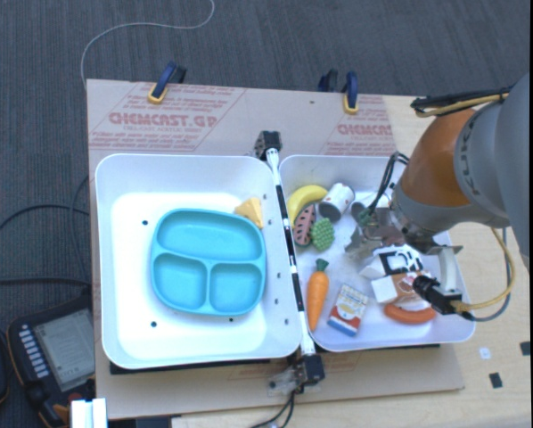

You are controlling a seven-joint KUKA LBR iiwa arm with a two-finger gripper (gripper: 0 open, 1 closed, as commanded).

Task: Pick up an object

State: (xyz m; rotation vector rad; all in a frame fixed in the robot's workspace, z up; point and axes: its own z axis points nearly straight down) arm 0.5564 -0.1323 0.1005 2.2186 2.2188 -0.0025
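Arm reaching over right bin; gripper low among toys, finger state not discernible; carrot lies just left and toward viewer from gripper, long axis running near-to-far; strawberry slice directly left, close; small carton just nearside; likely target carrot, judging by nearness.

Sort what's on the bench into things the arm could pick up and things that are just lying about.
Could be picked:
banana
carrot
small carton
sausage
yellow wedge

Just there:
blue divided plate
blue clamps
The gripper is over the right bin, fingers hard to read.
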